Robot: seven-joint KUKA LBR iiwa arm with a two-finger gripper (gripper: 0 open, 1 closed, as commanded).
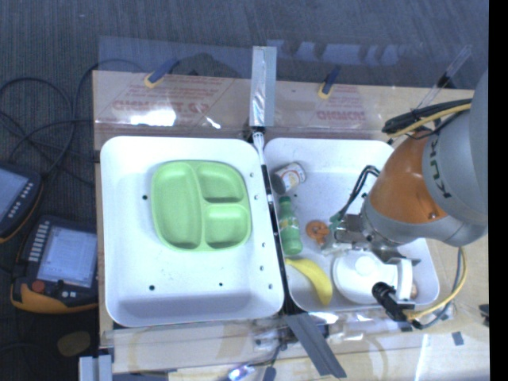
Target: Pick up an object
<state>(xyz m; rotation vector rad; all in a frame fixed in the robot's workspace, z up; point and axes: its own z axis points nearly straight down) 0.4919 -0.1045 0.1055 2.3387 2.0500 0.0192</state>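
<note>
Banana (312, 279): we find it at the front of the right bin (349, 151), just beside the centre wall; we judge it light, soft, easily bruised, best taken across its middle.
Neighbours: a green bottle (289, 227) lies just behind; a white round object (355, 276) sits beside it.
Gripper (349, 240): low over the right bin; we cannot tell its state.
Room: tight by the wall; the left bin (119, 236) holds a green divided tray (201, 205).

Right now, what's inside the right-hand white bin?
A banana, a green bottle, a small orange piece and a white round object; the arm covers the rest.
</note>
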